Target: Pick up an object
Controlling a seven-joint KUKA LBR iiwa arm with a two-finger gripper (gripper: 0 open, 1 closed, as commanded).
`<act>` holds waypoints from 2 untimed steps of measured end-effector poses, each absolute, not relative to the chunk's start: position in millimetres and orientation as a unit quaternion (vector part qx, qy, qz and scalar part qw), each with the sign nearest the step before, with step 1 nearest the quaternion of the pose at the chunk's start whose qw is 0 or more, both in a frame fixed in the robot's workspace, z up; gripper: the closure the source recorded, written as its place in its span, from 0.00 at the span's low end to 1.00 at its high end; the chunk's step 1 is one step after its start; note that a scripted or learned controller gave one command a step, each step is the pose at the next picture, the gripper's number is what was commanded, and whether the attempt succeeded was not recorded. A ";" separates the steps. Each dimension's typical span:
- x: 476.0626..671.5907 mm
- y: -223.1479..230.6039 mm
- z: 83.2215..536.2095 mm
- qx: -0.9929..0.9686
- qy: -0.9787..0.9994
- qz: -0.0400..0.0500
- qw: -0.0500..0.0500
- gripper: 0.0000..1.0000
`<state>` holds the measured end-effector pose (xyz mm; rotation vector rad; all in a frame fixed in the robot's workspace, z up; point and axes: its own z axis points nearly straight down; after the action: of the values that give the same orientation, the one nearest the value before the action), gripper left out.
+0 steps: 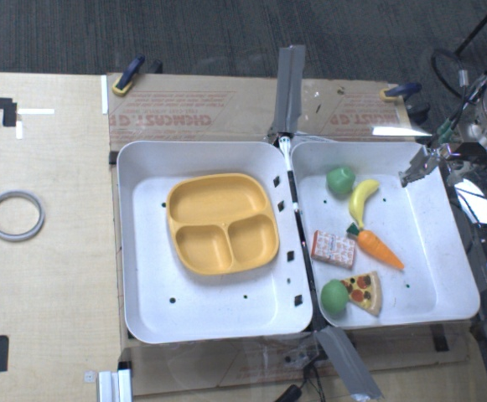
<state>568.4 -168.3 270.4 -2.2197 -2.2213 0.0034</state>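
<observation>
Gripper (417, 167) over right bin's (444, 249) far right corner (claw state unclear); carrot (380, 249), banana (360, 199) mid-bin.

A pale wooden bench (50, 291) carries two shallow white plastic bins side by side, the left bin (138, 224) and the right bin (453, 249), both resting on a brown cardboard sheet (201, 107). A grey tape roll (14, 215) lies at far left.

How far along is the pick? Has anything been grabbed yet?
Nothing looks picked: the banana, carrot, pizza slice and both green balls lie in the right bin. The claw sits over that bin's upper right rim, apart from them. Approach, grasp and lift remain.
</observation>
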 end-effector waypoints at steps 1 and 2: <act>578.1 -133.8 92.0 -0.614 -0.789 0.000 0.000 0.00; 522.7 -155.0 91.7 -0.597 -0.803 0.000 0.000 0.00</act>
<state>522.7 -155.0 91.7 -1.8739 -2.5205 0.0005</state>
